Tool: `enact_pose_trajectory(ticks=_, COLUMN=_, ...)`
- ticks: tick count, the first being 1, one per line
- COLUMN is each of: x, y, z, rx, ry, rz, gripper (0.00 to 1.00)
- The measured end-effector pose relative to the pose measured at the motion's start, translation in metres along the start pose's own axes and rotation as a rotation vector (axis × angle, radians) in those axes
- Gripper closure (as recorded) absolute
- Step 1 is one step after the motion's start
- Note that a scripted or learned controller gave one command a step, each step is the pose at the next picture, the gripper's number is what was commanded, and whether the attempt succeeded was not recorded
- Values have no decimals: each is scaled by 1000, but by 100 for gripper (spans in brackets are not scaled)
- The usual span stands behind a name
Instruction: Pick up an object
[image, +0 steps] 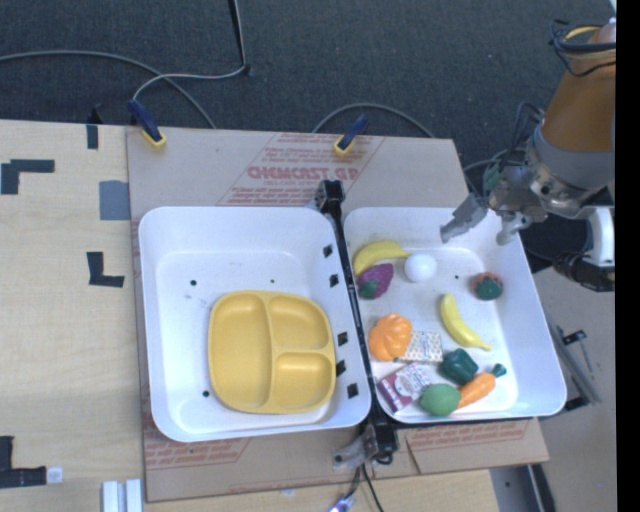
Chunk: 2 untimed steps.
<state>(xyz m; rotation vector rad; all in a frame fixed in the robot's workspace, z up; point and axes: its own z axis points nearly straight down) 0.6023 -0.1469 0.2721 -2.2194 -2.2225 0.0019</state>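
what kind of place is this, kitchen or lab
Most likely a robotics lab bench, not a kitchen: the white bins sit on clamped cardboard, the food is toys like the banana, and cables cross the floor.

The arm is a thick rounded column with a broad orange band across its upper part and a paler grey collar beneath it. Below the collar sits a cluttered grey wrist block with small dark fittings and thin dark cables looping along its left side. The hand is grey metal, with two slim fingers tapering to narrow tips. A white, rounded casing shows beside the wrist.
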Motion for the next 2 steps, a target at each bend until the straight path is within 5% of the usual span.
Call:
enact_pose_trajectory(ticks=1, x=-30, y=-28, z=180, rx=1, ry=1, rz=1, gripper=0)
enact_pose_trajectory(ticks=2, x=-29, y=-28, z=171, rx=2, ry=1, rz=0, gripper=100)
